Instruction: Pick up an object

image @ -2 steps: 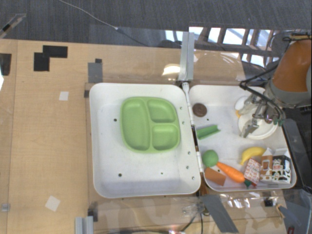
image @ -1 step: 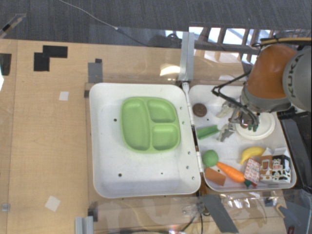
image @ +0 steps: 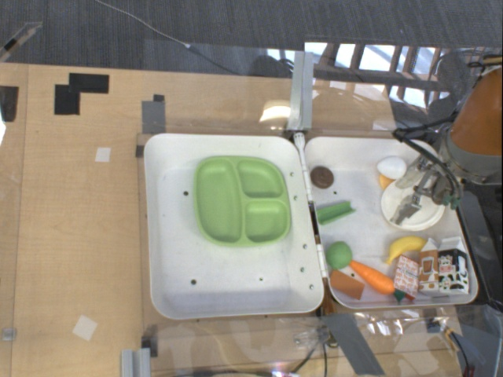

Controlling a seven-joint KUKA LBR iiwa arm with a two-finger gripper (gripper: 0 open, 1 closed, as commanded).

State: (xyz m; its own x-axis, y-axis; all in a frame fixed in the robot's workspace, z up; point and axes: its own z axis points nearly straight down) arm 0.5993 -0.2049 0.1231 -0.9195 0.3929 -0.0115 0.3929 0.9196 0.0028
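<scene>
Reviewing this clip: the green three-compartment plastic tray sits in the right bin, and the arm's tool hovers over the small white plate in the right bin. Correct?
Not quite. The camera view shows the green three-compartment plastic tray in the left white bin, not the right one. The rest stands: the tool is over the small white round plate in the right white bin.
</scene>
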